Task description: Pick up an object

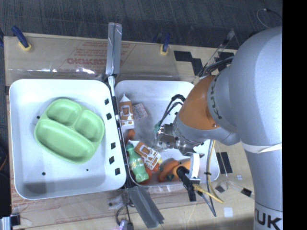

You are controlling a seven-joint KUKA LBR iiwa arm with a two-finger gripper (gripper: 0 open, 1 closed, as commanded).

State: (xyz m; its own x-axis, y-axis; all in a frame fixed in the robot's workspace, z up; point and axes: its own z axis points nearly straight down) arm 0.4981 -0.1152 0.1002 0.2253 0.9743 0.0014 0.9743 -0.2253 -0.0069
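Green sectioned tray (69, 129) lies in left white bin (24, 176), three compartments, tilted diagonally, roughly centred. Grey metal divider bar (114, 49) runs along seam between bins, far end sticking past bench edge. Two blue clamps (21, 37) (165, 44) grip far edge of wooden bench (144, 56). Black-and-white marker patches (188, 59) on bench, far right. Dark carpet (144, 6) beyond.

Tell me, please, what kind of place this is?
Probably a robotics lab bench for grasping trials: a grey arm reaches over two white bins, one holding a green tray, the other small mixed objects.
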